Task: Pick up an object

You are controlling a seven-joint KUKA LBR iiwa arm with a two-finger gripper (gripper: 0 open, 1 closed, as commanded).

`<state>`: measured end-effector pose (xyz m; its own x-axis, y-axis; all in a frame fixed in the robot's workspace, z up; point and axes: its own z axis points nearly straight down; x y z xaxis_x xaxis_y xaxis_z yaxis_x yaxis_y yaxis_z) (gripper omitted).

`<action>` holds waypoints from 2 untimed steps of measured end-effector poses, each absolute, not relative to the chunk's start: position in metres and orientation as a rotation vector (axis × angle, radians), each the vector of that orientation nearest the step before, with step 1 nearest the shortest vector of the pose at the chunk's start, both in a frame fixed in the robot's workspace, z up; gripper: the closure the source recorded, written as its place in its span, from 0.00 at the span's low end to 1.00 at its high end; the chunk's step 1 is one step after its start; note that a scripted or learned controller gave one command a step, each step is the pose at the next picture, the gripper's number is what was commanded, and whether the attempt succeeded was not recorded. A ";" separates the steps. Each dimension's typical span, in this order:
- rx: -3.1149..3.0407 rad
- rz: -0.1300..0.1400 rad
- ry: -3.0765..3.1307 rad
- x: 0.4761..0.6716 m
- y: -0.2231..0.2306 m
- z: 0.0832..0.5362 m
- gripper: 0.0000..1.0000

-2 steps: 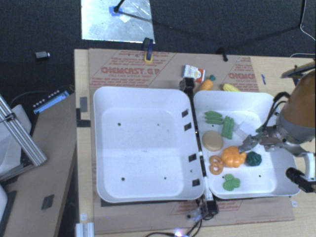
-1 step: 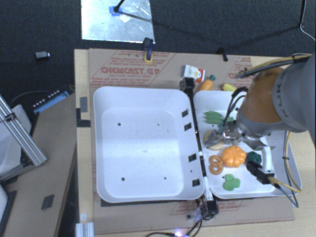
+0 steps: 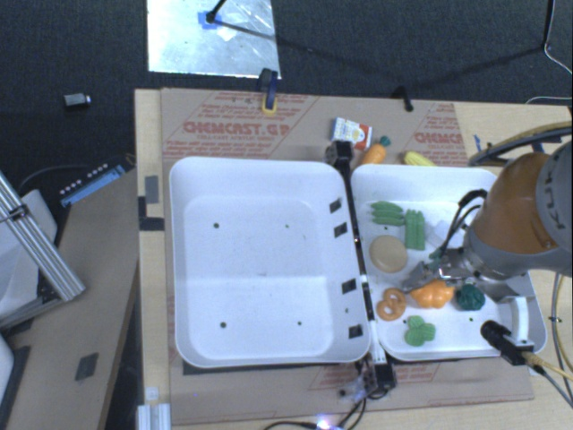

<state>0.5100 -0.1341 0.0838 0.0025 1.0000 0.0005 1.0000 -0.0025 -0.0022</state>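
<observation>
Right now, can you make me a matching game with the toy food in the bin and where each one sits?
Things:
1. pretzel
2. broccoli
3. round tan cookie
4. carrot

Places:
A. outside the right bin, beyond its far rim
B. near the middle of the right bin, by the divider
C. right of the orange pepper
D. left of the orange pepper

Pairs: 1-D, 2-C, 3-B, 4-A

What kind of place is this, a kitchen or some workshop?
Probably a robotics lab: a robot arm reaches over two white bins, one holding toy food like a pretzel.
</observation>
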 end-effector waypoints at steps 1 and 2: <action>-2.221 -0.005 -2.226 0.513 -0.132 0.096 1.00; -2.215 -0.018 -2.245 0.605 -0.068 0.191 1.00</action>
